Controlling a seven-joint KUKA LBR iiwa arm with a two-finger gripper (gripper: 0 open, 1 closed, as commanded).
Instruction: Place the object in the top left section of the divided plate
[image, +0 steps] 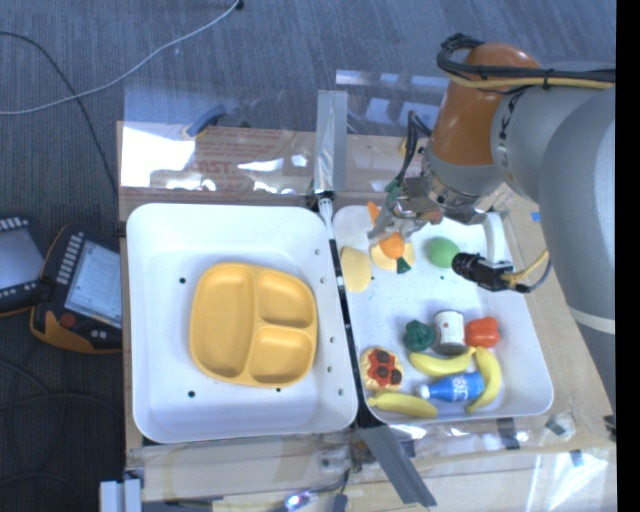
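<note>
We see the hand (397, 222) just above a small orange toy fruit (392, 247). We cannot tell its grip. The yellow divided plastic plate (253, 324) lies well to its lower left.

Yellow divided plate (253, 325) flat in left bin (160, 260).

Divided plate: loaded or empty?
Empty: the yellow divided plate in the left bin shows bare compartments; toys sit in the right bin.

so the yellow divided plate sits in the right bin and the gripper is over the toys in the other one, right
Not quite. The yellow divided plate sits in the left bin, not the right one, as the camera view shows. The rest holds: the gripper is over the toys in the right bin, by the orange toy.
</note>
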